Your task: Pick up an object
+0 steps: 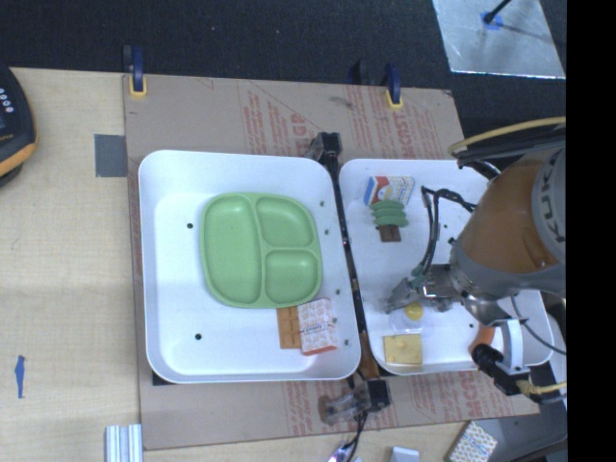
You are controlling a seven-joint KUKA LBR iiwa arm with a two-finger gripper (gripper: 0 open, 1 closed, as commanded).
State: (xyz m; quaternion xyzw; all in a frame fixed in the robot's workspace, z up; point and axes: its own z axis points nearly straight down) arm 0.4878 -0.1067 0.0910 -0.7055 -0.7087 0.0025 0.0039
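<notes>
Camera view shows the tool (412, 296) low in the right bin (358, 258), lower right of frame, just above a small yellow object (414, 310); I cannot tell its opening, so nothing counts as picked yet

The arm (515, 229) reached in from three o'clock over the right bin (358, 176), and its gripper (409, 295) hung low just above a small yellow object (414, 310) near the bin's six o'clock end. A tan square block (403, 349) lay just below that. Toward twelve o'clock in the same bin sat a small white, red and blue carton (388, 190) touching a green-and-brown item (390, 218). In the left bin (159, 258), a green divided plate (260, 249) lay at centre, with a red-and-white packet (316, 326) over a brown piece (288, 328) at its five o'clock. Both bins rested on a cardboard sheet (241, 114) covering the tabletop (58, 258).
</notes>
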